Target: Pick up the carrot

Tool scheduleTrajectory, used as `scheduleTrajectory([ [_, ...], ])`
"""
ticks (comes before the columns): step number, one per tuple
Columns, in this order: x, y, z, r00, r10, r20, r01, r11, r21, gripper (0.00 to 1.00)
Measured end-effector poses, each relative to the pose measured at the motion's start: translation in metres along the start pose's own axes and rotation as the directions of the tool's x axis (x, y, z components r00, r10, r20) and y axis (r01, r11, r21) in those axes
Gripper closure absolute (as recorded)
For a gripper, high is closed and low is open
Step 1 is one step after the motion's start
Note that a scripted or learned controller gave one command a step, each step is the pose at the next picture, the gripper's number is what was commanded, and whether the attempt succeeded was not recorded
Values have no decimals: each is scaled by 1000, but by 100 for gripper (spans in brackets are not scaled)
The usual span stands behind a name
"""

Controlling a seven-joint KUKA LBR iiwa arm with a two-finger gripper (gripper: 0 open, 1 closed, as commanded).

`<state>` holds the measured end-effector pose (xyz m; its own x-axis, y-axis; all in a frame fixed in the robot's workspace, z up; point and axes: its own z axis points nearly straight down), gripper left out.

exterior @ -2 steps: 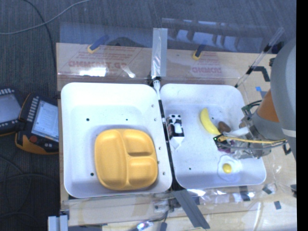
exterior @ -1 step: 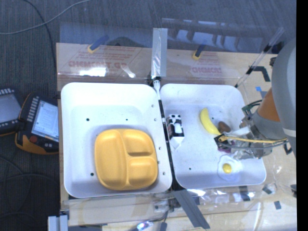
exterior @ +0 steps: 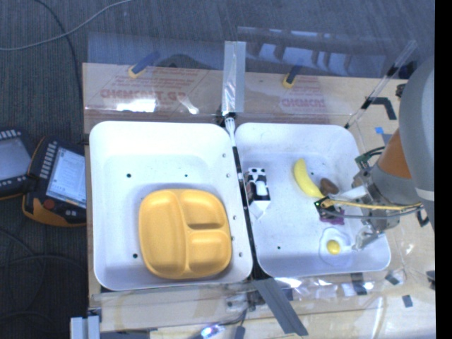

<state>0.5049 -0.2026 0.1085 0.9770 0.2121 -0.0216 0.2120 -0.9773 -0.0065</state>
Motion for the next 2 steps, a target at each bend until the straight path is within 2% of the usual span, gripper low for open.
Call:
scheduleTrajectory([
  [1, 14, 7, 0, 1000, 5, -11, -5, 1000, -2, 0],
  [2, 0, -74, 19, 999, 8, -32, -9, 1000, -15, 0],
])
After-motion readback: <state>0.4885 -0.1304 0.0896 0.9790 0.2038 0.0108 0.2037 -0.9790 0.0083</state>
